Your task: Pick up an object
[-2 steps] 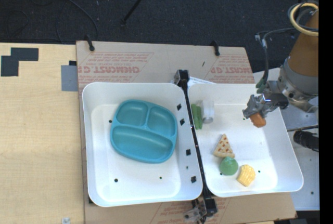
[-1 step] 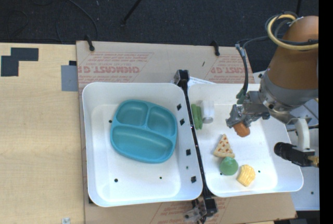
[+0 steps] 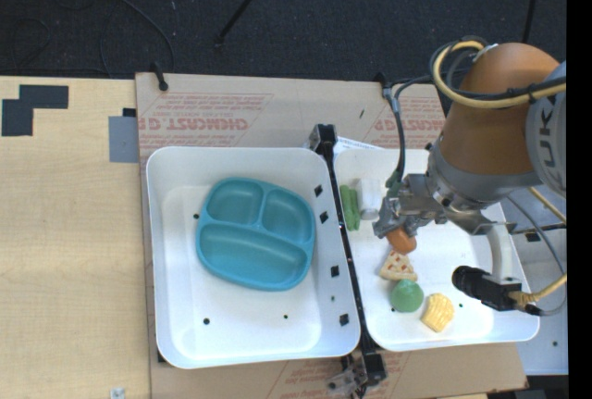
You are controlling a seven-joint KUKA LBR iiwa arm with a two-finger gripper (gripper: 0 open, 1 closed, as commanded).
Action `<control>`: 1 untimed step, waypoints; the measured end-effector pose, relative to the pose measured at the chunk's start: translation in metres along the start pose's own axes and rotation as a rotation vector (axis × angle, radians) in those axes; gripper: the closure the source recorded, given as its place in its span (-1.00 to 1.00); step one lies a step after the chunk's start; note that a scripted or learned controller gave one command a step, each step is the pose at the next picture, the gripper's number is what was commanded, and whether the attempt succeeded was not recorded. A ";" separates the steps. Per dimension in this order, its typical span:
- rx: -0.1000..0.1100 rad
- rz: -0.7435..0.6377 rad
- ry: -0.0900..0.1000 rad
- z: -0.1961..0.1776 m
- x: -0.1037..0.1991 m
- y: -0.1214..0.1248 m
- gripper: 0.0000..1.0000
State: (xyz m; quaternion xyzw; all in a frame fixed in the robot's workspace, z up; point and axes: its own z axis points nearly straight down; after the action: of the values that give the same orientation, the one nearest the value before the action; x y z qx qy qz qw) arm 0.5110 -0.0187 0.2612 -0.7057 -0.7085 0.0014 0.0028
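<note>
The grey arm with its orange band is reaching down into the right-hand shallow white plastic bin [image 3: 504, 325], its two-finger gripper [image 3: 396, 223] hanging directly over a small orange-brown rounded toy piece [image 3: 402, 242]. That piece is sitting just under the gripper, apparently touching it, but whether the jaws are apart, together or clamped on it I cannot tell, since the wrist is hiding them from above.

Just beyond the orange-brown piece, away from the gripper, a pale yellow wedge like a holed cheese slice [image 3: 398, 267] is lying, then a round green ball-like toy [image 3: 406, 296] and a yellow corn-cob-shaped toy [image 3: 438, 311]. A thin green stick-shaped piece [image 3: 350, 206] is resting against the divider side of the bin, beside the gripper.

The loose toys are clustering near the orange-brown piece, so a grasp there is probably risking nudging the cheese wedge. The teal sectioned plastic plate [image 3: 256, 232] is lying flat in the left white bin [image 3: 176, 332], well apart from the gripper
</note>
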 end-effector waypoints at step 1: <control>0.001 -0.001 0.000 0.007 0.056 -0.017 1.00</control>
State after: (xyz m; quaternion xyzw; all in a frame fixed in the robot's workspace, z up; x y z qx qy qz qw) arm 0.4937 0.0370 0.2543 -0.7054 -0.7088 0.0017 0.0030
